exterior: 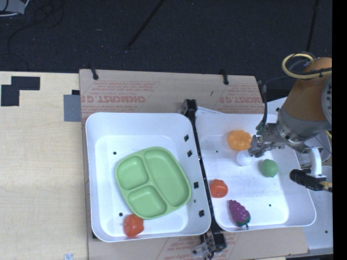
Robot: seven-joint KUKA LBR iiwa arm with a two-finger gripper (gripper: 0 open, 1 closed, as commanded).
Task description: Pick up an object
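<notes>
White bins, two of them side by side on the desk (38,161). The left bin (108,124) has a green tray (152,182) with three compartments, sitting a bit crooked, plus a red-orange fruit (133,225) just off the tray's near corner, by the bin's front wall. The right bin (295,213) has more going on: an orange fruit (239,140) near the back, a small white ball (243,158) just below it, a green ball (268,168) to the right, a red tomato (218,188) near the divider and purple grapes (239,212) at the front.

The tool (257,150) is down in the right bin, right next to the white ball and the orange fruit, maybe touching the ball. Can't tell if its fingers are apart or together, too dark and small there.

Desk is light wood, with brown cardboard (162,93) under the bins. Dark carpet (162,26) with some cables behind it.
</notes>
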